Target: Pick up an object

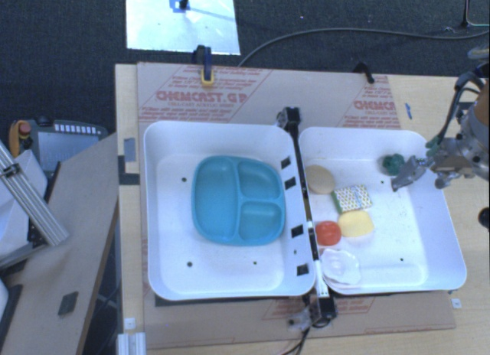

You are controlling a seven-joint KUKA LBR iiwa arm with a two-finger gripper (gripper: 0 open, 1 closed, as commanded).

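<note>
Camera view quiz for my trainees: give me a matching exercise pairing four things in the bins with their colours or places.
Things:
1. divided plate
2. round object
3. small object near the gripper
4. clear cup

Descriptions:
A. dark green
B. red
C. blue, in the left bin
D. front left corner of the right bin

Pairs: 1-C, 2-B, 3-A, 4-D

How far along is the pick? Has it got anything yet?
No pick shows yet. The gripper sits at the right bin's far right edge, beside the small dark green object, nothing visibly between its fingers. The tan round piece, patterned sponge, yellow piece and red ball lie untouched. Grasping and lifting remain.
</note>
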